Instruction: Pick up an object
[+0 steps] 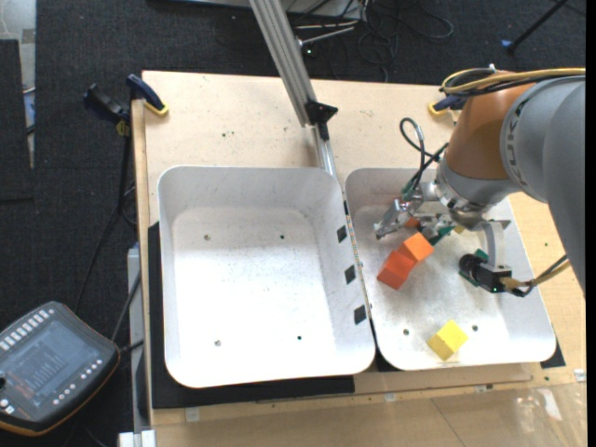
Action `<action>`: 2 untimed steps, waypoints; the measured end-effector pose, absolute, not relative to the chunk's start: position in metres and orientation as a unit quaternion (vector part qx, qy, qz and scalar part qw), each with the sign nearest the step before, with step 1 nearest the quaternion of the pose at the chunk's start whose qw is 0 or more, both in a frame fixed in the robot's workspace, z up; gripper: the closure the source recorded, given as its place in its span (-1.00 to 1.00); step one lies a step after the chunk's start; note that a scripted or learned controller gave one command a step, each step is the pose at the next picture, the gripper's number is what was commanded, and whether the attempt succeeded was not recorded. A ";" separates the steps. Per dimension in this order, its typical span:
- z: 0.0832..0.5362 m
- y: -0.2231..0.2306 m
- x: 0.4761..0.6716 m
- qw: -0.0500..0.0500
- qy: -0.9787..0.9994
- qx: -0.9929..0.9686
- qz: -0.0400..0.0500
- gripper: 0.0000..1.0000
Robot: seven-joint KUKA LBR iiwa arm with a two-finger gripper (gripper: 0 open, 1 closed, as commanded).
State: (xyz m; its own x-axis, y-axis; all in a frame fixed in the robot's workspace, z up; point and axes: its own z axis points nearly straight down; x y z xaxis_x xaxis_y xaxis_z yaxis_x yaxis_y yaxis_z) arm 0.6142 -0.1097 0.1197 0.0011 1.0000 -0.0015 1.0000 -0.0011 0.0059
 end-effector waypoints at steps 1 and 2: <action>0.127 -0.109 0.614 0.002 0.707 0.707 0.001 1.00; 0.191 -0.109 0.613 0.004 0.708 0.706 0.002 1.00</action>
State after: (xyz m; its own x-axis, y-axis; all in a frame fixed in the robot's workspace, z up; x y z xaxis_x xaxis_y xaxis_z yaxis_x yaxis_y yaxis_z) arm 0.6129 -0.1090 0.1910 -0.0017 1.0000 -0.0019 1.0000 0.0017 0.0083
